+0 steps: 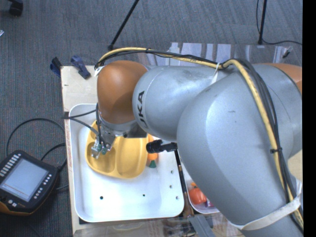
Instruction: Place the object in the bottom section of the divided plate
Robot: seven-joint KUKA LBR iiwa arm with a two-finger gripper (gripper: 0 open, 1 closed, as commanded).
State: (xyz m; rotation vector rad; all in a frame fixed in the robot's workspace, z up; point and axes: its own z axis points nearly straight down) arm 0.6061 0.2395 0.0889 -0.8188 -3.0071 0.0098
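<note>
From the overhead camera, you are watching the hand (pixel 102 148) hanging low over the yellow divided plate (pixel 129 163), which is sitting in the left white bin (pixel 123 204) toward the bench's left edge. You cannot tell how the hand is set or whether it is carrying anything. A small orange object (pixel 152 157) with a green piece is lying touching the plate's right rim. Risk: the arm's bulk is hiding the sections, so a release may be landing in the wrong one, or nudging the plate.
</note>
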